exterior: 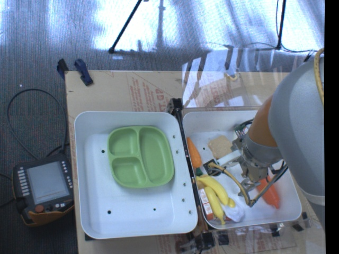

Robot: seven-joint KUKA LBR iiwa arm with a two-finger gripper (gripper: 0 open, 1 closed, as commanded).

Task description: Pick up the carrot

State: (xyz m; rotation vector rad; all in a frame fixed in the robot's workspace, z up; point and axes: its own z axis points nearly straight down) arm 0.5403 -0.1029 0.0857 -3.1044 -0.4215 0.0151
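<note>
Jaws (pixel 249 194): state cannot tell, over right bin (pixel 293 208) | carrot (pixel 194 152): long axis along bin's left wall, tip pointing up-frame

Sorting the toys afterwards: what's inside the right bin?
The right bin holds a carrot, bananas, a bread slice and another orange piece; the arm covers the bin's far right side.

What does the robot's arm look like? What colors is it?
The arm is big, round and smooth grey, with an orange band above the wrist. Thin cables, some yellow, loop around the metal gripper at its end.
</note>
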